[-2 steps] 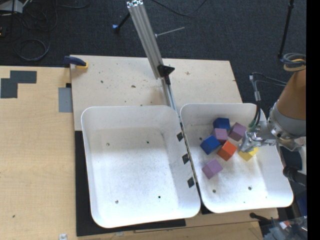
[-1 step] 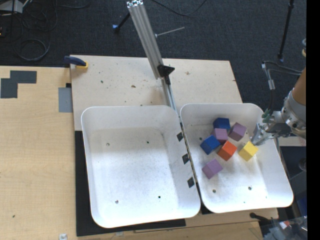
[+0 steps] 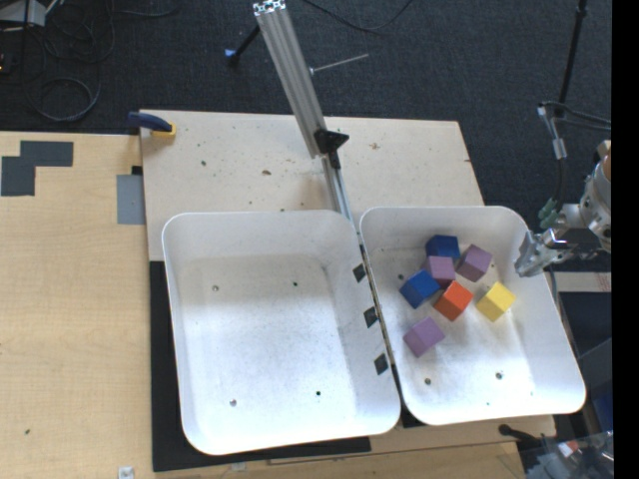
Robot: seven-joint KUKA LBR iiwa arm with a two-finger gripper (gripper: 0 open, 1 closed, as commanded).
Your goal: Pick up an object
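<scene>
Two white bins sit side by side on the counter (image 3: pixel 230 163), their inner walls touching along a seam marked by three small black clips. The left bin (image 3: pixel 190 267) holds no blocks; its floor shows only a few dark specks. The right bin (image 3: pixel 544 367) holds seven blocks, all gathered in its upper middle, with bare floor in front of them and toward the near right corner.

The dark blue block (image 3: pixel 442 246) lies farthest back, touching a pink-purple block (image 3: pixel 441 267) just in front of it. Right of these is a mauve block (image 3: pixel 474 261). A blue block (image 3: pixel 419 288) sits nearest the seam but apart from the wall. The orange block (image 3: pixel 454 299) lies in the middle of the group, just beside the blue one, and the yellow block (image 3: pixel 495 301) is just right of it, closest to the right wall. A purple block (image 3: pixel 423 336) lies alone a little nearer the front.

The gripper (image 3: pixel 531 255) is at the right bin's upper right rim, over the wall itself, well clear of every block; the yellow and mauve blocks are the nearest. Whether the jaws are apart or together cannot be told from here, and nothing is seen between them.

A slanted metal rail (image 3: pixel 295 73) runs from the back of the counter down to the seam between the bins.
</scene>
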